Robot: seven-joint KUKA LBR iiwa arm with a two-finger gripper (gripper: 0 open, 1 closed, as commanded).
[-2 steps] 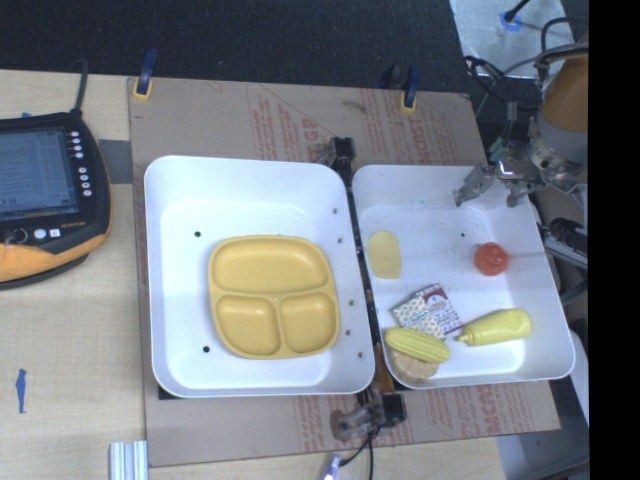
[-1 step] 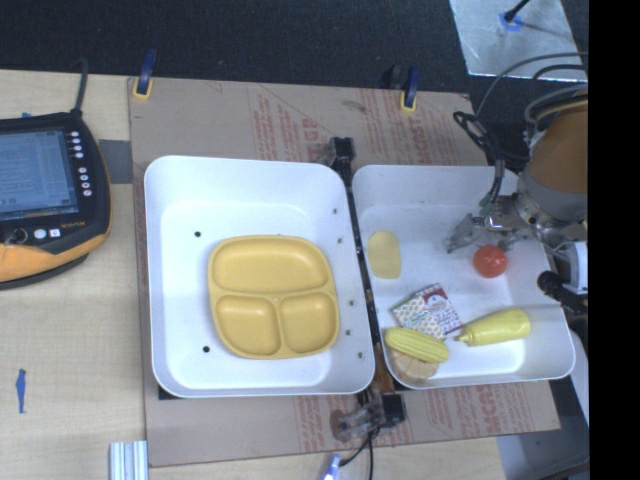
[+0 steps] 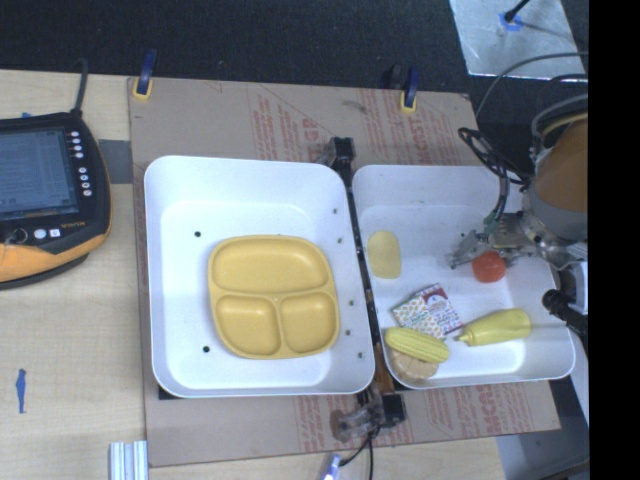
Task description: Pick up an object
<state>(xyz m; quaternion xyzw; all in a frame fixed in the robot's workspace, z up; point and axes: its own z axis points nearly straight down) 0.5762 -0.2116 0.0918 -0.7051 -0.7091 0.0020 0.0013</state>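
The left bin point(image 3: 170, 268) holds a yellow tray point(image 3: 272, 295) at its centre. In the right bin point(image 3: 420, 183), the gripper point(image 3: 487, 246) sits at three o'clock, fingers spread above a red ball point(image 3: 489, 267), not pinching it. A yellow pepper point(image 3: 495, 327) lies at five o'clock, corn point(image 3: 417, 345) at seven, a packet point(image 3: 428, 311) near centre, a pale block point(image 3: 384, 253) at nine.

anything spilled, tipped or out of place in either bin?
Nothing stands out. The yellow three-compartment plate lies flat in the left white bin. The toy corn cob, the patterned packet and the small red ball all sit inside the right white bin.
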